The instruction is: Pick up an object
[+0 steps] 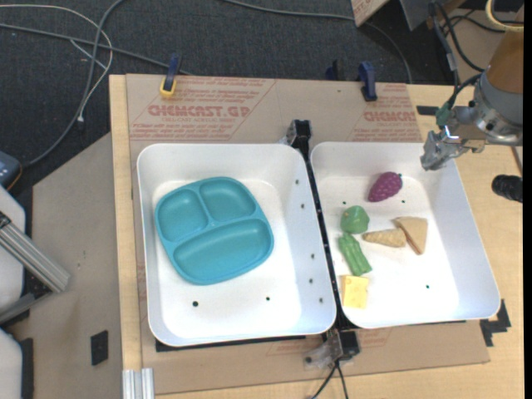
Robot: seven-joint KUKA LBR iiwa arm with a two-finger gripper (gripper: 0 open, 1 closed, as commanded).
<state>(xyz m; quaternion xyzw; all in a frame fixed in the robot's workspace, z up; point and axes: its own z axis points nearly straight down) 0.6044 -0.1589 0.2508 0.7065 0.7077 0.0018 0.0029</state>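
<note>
gripper point(435, 150) over right bin's point(465, 223) far right rim, finger state unclear, nothing visibly held; purple grapes point(385, 186) lie just left and nearer

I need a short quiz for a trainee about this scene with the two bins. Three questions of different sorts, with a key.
1. True or false: the teal plate lies in the same bin as the grapes.
2. Which item lies nearest the bench's front edge? A) cheese B) the grapes C) bread
3. Fill in: the claw hovers over the right bin's ____ corner, at the arm's side.

Key
1. False: the plate is in the left bin, the grapes in the right one.
2. A
3. far
</note>
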